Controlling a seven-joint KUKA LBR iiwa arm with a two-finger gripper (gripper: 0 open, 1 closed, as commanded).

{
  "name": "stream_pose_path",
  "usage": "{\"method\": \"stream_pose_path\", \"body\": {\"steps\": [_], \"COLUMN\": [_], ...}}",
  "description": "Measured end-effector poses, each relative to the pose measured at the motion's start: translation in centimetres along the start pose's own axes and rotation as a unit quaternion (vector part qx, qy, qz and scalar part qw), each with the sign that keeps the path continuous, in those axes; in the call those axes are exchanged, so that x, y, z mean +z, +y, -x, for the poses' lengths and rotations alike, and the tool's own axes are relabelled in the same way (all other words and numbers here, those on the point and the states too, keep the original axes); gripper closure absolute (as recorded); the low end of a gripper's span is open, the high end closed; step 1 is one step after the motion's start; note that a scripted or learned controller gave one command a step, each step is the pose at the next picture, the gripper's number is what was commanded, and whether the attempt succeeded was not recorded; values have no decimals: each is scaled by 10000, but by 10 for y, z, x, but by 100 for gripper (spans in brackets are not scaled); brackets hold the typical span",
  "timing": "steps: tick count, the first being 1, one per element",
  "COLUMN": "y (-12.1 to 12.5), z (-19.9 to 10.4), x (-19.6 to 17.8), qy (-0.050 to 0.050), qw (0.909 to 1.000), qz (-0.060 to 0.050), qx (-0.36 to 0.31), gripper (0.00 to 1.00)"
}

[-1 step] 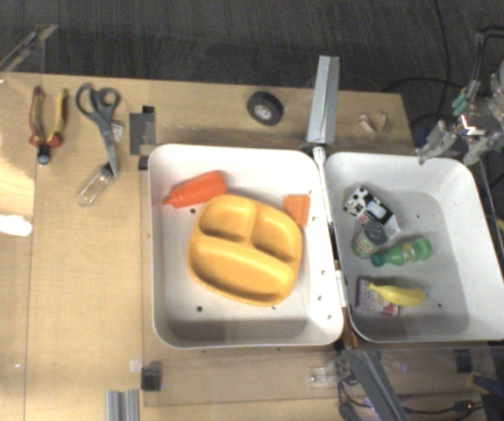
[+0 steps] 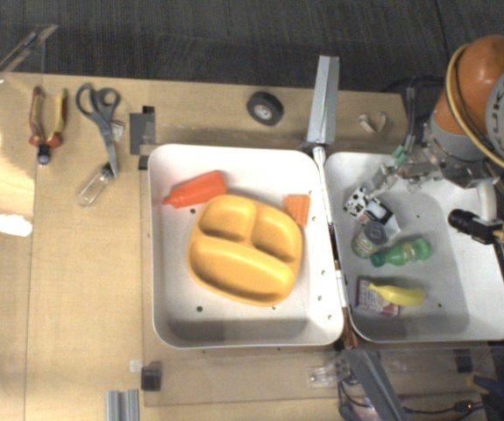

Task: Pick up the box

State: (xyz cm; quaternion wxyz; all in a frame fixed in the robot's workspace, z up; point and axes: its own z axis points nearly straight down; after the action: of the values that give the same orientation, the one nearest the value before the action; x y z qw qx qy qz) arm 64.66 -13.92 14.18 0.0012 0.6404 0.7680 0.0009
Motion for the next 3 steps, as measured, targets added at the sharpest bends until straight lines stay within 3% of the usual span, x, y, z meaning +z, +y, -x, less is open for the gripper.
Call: {"method": "stream_pose_path", "body": {"steps": [1,2,3], "y": [-35,1,-67], "z": [-39,-40,-20], "x": [43,54,30], "qy": [-12,-6,-5], "qw": [9931,9989,9998], "qz": [33,26,17], "qx": [-1168,458,183], "gripper": [0,0,0]}}
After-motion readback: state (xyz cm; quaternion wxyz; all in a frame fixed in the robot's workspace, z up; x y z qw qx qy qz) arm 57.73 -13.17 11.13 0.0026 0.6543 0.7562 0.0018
